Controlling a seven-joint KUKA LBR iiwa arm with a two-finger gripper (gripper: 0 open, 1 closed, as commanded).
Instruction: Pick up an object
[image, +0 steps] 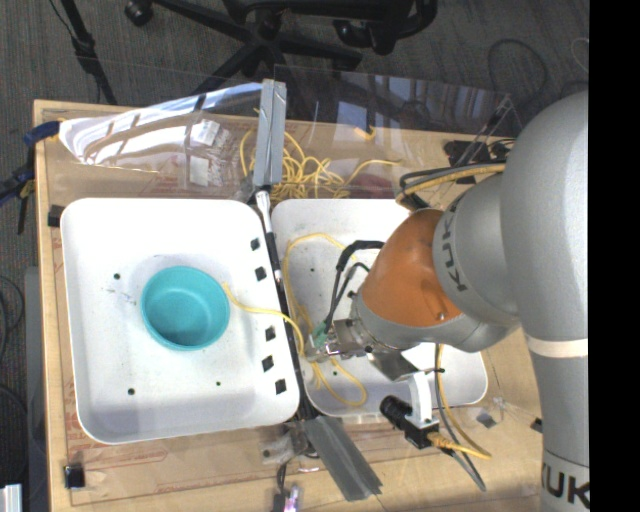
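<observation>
A teal bowl sits upright in the middle of the left white bin. My arm, grey with its orange band, hangs over the right white bin and hides most of its floor. The gripper is low in that bin, close to the left wall. A small green thing shows right at the gripper's tip; whether it is held is unclear.
A thin yellow cord runs from the bowl's side over the divider into the right bin. Clear plastic sheeting and a tangle of yellow cable lie behind the bins. A metal bracket sticks out at the front.
</observation>
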